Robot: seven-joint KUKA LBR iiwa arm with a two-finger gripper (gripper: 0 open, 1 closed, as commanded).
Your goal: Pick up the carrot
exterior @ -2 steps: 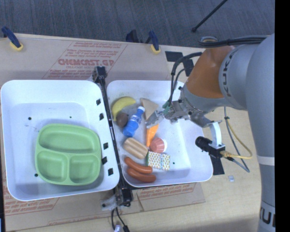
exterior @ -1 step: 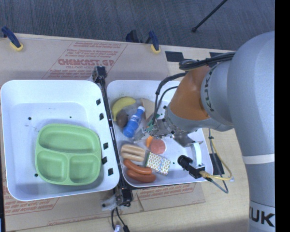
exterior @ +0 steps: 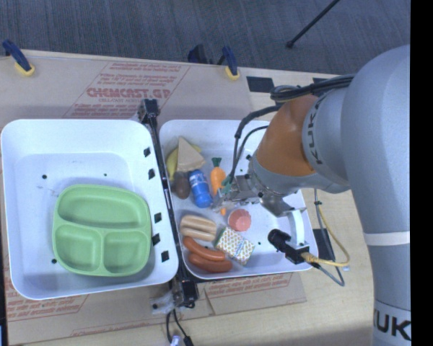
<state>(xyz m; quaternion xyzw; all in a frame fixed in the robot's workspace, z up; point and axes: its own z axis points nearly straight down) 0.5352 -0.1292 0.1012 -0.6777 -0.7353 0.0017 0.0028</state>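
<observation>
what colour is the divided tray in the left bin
Light green; the tray shows clearly in the camera view.

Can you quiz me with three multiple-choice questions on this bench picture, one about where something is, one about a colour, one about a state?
1. Where does the carrot lie?
A. In the right bin, beside the blue can
B. On the green tray
C. On the cardboard outside both bins

2. What colour is the divided tray in the left bin?
A. Red
B. Green
C. Blue

3. How does the carrot stand with the task?
A. Lifted clear above the bin
B. Moved into the left bin
C. Lying in the bin among the other food, the gripper close by it

Answers: 1 A, the carrot is next to the blue can in the right bin. 2 B, the tray is pale green. 3 C, the carrot rests on the bin floor, not raised.
</observation>
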